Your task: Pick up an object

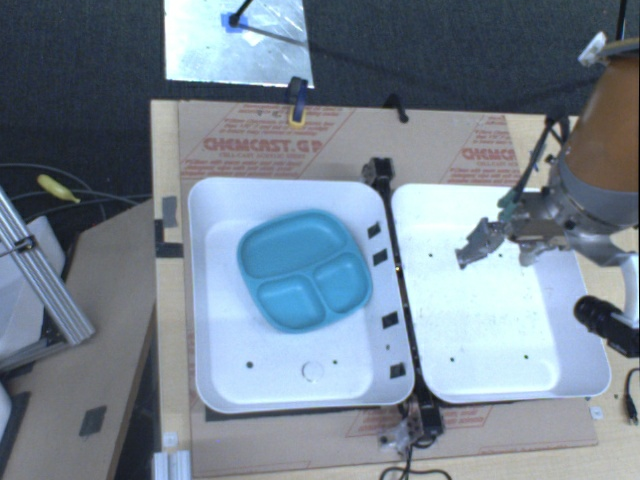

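A blue plate (303, 284) is seen in the left bin (215, 298). The end effector (478, 246) is held over the right bin (560, 353); whether it is released or clenched cannot be told.

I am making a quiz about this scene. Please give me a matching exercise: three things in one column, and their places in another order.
Things:
1. blue tray
2. gripper
3. foil sheet

Places:
A. over the right bin
B. on the dark floor beyond the bench
C. in the left bin

Pairs: 1-C, 2-A, 3-B
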You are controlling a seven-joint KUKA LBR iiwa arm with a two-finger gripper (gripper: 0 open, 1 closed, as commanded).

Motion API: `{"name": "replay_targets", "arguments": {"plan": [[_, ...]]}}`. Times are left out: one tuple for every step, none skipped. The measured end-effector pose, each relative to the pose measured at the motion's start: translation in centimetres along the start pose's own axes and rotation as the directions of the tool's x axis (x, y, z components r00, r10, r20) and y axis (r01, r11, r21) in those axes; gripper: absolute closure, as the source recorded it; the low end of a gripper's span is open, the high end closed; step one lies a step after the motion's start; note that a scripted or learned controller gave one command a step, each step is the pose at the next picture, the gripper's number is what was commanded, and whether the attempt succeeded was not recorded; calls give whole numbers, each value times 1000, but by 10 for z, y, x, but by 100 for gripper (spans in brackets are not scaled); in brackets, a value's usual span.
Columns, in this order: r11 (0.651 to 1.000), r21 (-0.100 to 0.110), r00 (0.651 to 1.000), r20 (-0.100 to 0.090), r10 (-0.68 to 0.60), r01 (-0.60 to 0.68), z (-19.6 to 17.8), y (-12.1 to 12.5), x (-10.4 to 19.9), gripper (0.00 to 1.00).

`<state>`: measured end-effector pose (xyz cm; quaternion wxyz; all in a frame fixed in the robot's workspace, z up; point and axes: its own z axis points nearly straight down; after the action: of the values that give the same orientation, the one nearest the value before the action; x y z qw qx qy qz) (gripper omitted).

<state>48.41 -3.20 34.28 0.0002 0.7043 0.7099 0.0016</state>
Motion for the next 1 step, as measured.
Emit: {"name": "replay_targets", "arguments": {"plan": [[1000,3,1000,0,-2,2,60,27,93,0]]}}
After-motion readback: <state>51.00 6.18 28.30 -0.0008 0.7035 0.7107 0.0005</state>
